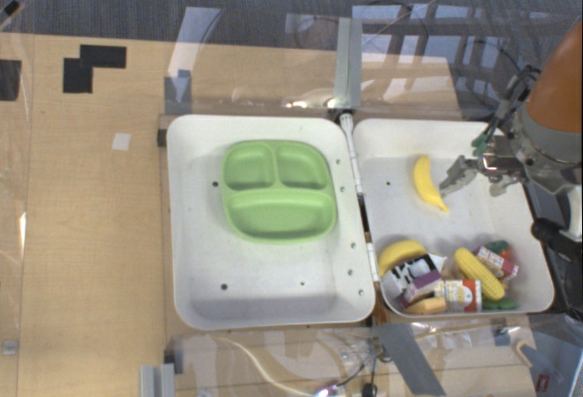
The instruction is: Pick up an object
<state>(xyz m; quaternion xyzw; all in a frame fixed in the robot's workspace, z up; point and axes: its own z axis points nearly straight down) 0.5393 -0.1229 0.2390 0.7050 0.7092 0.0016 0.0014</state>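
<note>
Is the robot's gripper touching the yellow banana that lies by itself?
Apart. The camera view shows the gripper to the right of the lone banana, with a strip of bare white bin floor between its nearest finger and the fruit.

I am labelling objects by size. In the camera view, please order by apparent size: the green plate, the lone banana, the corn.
1. Green plate, clearly largest.
2. Banana and corn look alike in size; I cannot rank them.
</note>
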